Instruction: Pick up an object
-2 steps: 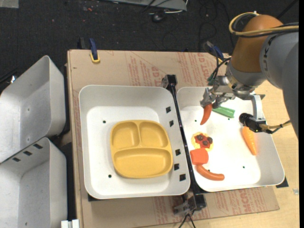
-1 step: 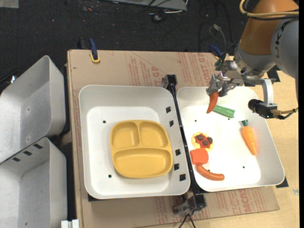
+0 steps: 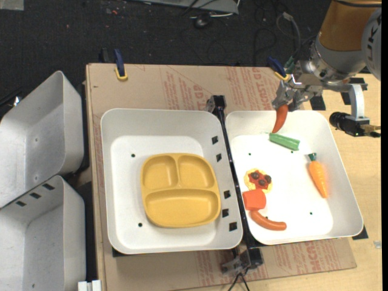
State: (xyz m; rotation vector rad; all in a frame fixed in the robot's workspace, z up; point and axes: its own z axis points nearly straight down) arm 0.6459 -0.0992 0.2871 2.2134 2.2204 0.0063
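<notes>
My gripper (image 3: 286,103) hangs over the back edge of the right bin (image 3: 339,162), shut on the top of an orange-red chili pepper (image 3: 279,119) that dangles from its fingers above the bin floor. Just below the pepper's tip lies a green block (image 3: 284,141). On the bin floor farther forward are a carrot (image 3: 318,176), a small pizza slice toy (image 3: 258,179), a red-orange block (image 3: 254,199) and a red sausage (image 3: 267,223).
The left bin (image 3: 121,138) holds a yellow divided plate (image 3: 180,190). A black divider with clips (image 3: 225,162) runs between the bins. Grey plastic tubs (image 3: 36,144) stand off the bench's left side.
</notes>
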